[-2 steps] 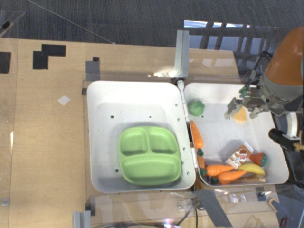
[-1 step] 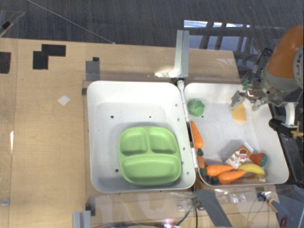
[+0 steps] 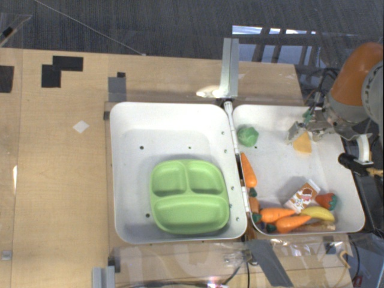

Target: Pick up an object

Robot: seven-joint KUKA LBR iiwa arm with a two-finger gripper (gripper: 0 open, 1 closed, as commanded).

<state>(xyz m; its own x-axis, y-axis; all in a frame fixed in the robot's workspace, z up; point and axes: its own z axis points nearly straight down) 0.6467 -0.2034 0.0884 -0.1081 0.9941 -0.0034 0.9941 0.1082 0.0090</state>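
My gripper (image 3: 305, 131) hangs over the far right part of the right bin (image 3: 354, 221), its two fingers spread open. A yellow cheese wedge (image 3: 302, 144) lies just below and between the fingertips; the view does not show the fingers closed on it. To its left, a green leafy ball (image 3: 247, 135) rests near the bin's left wall. A carrot (image 3: 248, 171) lies along that wall. At the bin's front are two more carrots (image 3: 288, 218), a banana (image 3: 318, 213), a small carton (image 3: 302, 198) and a red piece (image 3: 326, 200).
The left bin (image 3: 129, 137) holds a green divided plate (image 3: 189, 196). A metal post (image 3: 230, 71) stands behind the divider between the bins. The arm's orange band (image 3: 354, 77) and cables sit at the right edge.
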